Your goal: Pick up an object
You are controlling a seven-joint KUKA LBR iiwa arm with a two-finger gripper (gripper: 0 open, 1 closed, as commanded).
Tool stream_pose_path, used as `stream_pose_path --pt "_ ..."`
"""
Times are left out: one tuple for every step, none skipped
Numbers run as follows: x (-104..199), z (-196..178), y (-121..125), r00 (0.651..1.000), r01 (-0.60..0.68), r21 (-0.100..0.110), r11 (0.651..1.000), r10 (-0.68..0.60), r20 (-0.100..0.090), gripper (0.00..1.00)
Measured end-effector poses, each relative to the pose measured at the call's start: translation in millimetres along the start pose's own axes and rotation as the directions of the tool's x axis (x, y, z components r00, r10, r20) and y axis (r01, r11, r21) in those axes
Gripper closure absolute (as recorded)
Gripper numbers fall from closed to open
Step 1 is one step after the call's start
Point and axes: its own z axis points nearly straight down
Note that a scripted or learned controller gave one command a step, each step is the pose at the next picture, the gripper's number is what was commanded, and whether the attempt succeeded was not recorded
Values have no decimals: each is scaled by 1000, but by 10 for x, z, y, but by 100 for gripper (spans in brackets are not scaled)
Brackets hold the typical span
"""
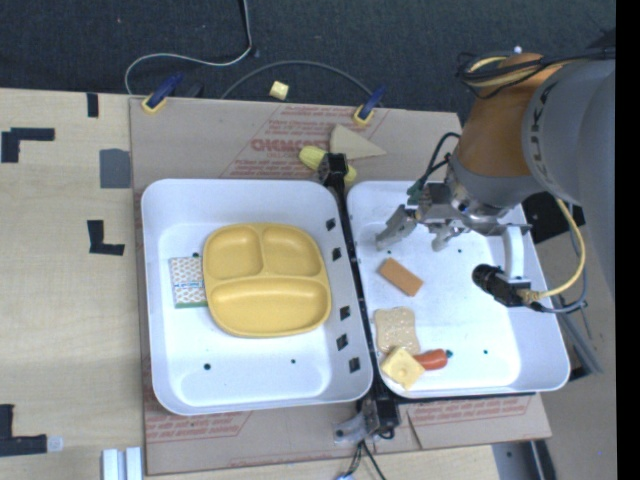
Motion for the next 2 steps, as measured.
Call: stream_pose_path --pt "-212 1024 -148 1000 1 -7 1000 -1 1 0" --pt "-209 873 -130 1000 3 -9 1000 -3 2 100"
